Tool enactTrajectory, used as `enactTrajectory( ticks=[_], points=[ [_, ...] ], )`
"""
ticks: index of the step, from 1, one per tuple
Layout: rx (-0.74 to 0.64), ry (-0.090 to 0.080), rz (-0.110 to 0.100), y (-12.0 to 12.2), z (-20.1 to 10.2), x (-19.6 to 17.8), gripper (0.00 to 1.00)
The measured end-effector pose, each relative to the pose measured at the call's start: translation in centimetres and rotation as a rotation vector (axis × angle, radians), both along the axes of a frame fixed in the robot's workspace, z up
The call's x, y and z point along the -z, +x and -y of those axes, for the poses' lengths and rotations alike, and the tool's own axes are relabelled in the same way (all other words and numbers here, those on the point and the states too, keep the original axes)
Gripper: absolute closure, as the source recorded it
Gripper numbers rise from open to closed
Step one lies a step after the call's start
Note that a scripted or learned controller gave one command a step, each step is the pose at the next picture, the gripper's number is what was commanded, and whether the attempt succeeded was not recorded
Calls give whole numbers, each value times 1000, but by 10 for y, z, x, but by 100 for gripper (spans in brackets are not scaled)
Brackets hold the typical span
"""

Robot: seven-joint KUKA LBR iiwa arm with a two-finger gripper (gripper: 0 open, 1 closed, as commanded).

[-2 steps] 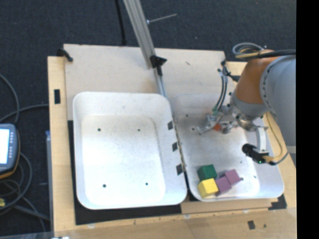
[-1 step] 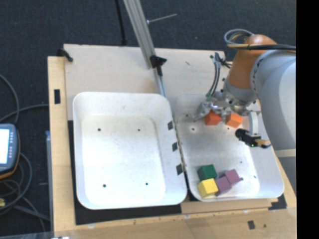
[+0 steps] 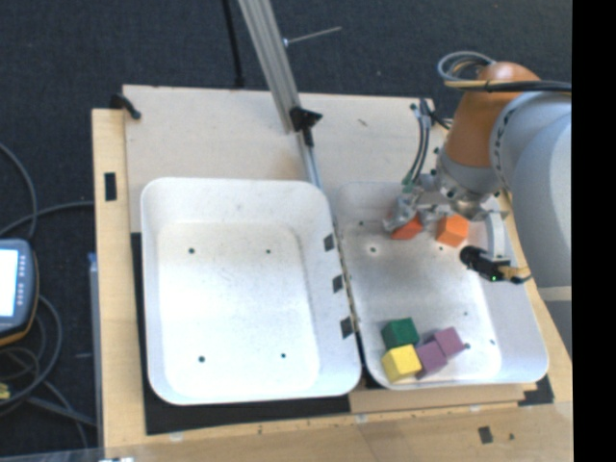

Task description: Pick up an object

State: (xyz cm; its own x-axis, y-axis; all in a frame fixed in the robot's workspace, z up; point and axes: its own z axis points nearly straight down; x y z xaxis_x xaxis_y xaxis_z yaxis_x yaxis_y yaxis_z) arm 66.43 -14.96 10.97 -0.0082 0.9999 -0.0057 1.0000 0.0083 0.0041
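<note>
My gripper [image 3: 421, 212] hangs over the far end of the right bin [image 3: 510, 354], under the grey arm with its orange band [image 3: 474, 128]. Two orange blocks lie right by it: one [image 3: 408, 228] just to its left and lower, the other [image 3: 451, 229] to its right. Whether either block is touched by the gripper is unclear, as the wrist covers that spot. At the near end of the same bin sit a green block [image 3: 399, 332], a yellow block [image 3: 401, 362] and a purple piece [image 3: 439, 347], packed close together.
The left bin [image 3: 159, 258] stands beside the right one, with black clips [image 3: 338, 282] along the shared rims. A slanted metal pole [image 3: 274, 56] rises behind the bins. A tablet [image 3: 13, 287] and cables lie on the floor at the left.
</note>
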Motion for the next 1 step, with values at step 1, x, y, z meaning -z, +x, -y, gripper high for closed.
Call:
enactTrajectory(
  ticks=[1],
  points=[
    [-1, 8, 2, -32, -96, -92, 100]
  ],
)
